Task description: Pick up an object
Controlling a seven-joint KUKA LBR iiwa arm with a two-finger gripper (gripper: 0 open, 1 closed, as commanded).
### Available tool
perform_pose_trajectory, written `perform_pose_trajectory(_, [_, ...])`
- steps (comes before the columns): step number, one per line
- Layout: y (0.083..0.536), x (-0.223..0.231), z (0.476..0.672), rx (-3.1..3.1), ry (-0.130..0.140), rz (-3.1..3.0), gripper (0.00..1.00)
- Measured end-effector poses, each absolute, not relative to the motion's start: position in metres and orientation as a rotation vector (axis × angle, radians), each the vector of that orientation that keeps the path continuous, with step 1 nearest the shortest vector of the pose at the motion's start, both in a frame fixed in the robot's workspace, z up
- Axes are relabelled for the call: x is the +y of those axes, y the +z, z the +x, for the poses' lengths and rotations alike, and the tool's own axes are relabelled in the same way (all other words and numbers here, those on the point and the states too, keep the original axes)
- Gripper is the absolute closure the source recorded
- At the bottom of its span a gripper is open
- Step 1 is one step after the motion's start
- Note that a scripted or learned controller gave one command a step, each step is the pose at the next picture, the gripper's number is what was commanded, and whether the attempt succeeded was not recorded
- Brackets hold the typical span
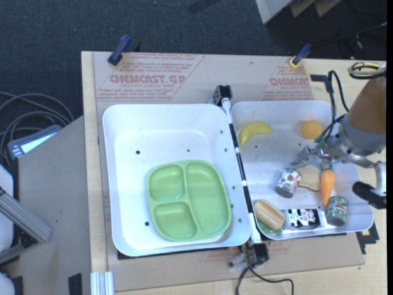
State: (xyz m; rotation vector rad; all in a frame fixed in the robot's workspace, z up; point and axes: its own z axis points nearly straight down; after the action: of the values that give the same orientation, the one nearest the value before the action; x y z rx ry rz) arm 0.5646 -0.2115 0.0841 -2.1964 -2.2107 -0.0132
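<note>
While the jaws point(313, 155) stand spread open above the right bin point(270, 112), nothing lies between them; carrot point(327, 184) just beside.

Your open room lies in the right bin's point(270, 109) far half, between banana point(253, 131) and orange point(312, 128). Its near half is crowded: can point(288, 182), carrot point(327, 187), bread roll point(269, 214), carton point(303, 217), tin point(336, 209).
</note>
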Motion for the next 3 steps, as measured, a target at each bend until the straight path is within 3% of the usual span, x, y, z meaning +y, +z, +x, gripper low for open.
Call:
perform_pose_trajectory(1, [0.085, -0.213, 0.518, -2.224, -0.023, -2.198, 0.0])
perform_pose_trajectory(2, [0.088, -0.213, 0.489, -2.243, -0.034, -2.205, 0.0])
perform_pose_trajectory(3, [0.226, -0.224, 0.58, -2.225, -0.003, -2.223, 0.0])
